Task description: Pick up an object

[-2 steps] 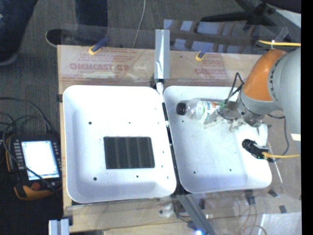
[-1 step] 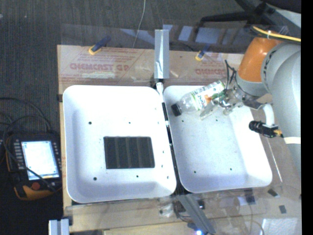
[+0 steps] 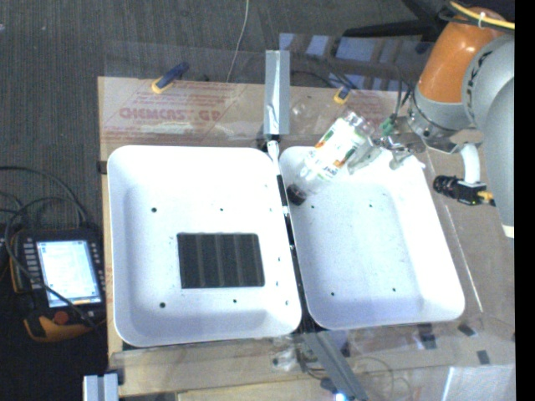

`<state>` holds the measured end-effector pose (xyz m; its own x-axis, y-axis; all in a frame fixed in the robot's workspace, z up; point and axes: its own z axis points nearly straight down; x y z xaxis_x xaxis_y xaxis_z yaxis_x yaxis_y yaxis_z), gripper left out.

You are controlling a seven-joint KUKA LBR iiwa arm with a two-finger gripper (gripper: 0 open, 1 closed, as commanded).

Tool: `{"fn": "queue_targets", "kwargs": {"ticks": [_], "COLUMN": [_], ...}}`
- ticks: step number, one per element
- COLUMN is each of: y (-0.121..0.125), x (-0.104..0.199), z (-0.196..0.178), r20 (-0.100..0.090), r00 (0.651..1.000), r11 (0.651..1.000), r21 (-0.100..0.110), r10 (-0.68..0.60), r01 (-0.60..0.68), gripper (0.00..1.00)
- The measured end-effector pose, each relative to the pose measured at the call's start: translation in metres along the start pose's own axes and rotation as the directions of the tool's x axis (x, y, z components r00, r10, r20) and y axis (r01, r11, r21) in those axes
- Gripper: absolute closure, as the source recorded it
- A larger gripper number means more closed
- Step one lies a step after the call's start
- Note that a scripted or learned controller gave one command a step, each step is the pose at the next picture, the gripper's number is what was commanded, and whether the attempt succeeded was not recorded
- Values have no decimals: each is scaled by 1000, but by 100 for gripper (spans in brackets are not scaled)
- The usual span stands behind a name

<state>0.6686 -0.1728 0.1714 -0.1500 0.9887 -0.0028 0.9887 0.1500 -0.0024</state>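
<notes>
Tool grips a white bottle above the right bin.

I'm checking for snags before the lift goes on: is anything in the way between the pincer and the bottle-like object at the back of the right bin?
Nothing visible is. The pincer is right at the whitish bottle-like object, which lies tilted over the back-left corner of the right bin. A small dark thing sits by the divider, beside the path, not across it.
</notes>
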Motion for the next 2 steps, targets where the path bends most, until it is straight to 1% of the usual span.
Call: {"fn": "queue_targets", "kwargs": {"ticks": [1,2], "y": [-8,0], "x": [-51,2], "z": [-44,-43], "r20": [2,1], "r00": [965,971], "r11": [965,971], "r21": [1,2], "r10": [262,240], "r01": [-262,-240], "gripper": [0,0]}}
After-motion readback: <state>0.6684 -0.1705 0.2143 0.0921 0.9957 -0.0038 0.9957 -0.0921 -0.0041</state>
